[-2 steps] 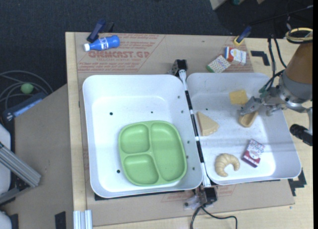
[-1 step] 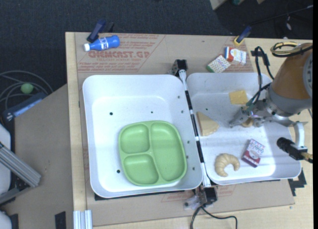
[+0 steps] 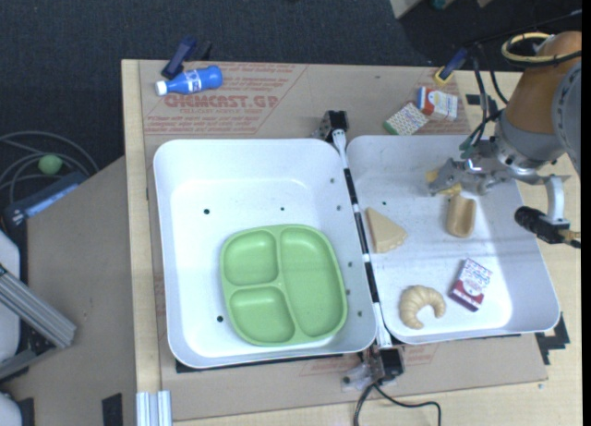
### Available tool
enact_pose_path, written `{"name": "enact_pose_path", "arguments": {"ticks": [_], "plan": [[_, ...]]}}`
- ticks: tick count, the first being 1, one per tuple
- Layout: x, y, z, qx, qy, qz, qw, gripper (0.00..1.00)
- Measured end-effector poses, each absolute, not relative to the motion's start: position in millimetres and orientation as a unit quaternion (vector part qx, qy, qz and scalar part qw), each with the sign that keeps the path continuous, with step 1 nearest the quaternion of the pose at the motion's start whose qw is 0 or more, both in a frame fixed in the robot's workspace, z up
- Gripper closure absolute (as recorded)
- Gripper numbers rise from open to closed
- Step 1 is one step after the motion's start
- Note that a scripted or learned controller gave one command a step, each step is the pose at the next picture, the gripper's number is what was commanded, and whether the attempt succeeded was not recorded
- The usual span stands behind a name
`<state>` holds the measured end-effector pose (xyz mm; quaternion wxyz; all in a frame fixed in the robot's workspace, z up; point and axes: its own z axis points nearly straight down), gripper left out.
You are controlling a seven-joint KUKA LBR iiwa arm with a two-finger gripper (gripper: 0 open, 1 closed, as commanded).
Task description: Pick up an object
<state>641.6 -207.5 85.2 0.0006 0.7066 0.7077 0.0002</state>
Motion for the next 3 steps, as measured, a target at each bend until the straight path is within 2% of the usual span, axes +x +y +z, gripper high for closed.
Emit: {"name": "enact_pose_path", "arguments": {"ticks": [1,2,3], "plan": [[607.6,-198,85,0.707,0.707,-0.0002,-0.001,0.0],[608.1,-198,95,0.707,0.707,0.0,0.0,1.0],[617.1,-84,186,0.706,0.708,0.0015,0.001,1.0]]}}
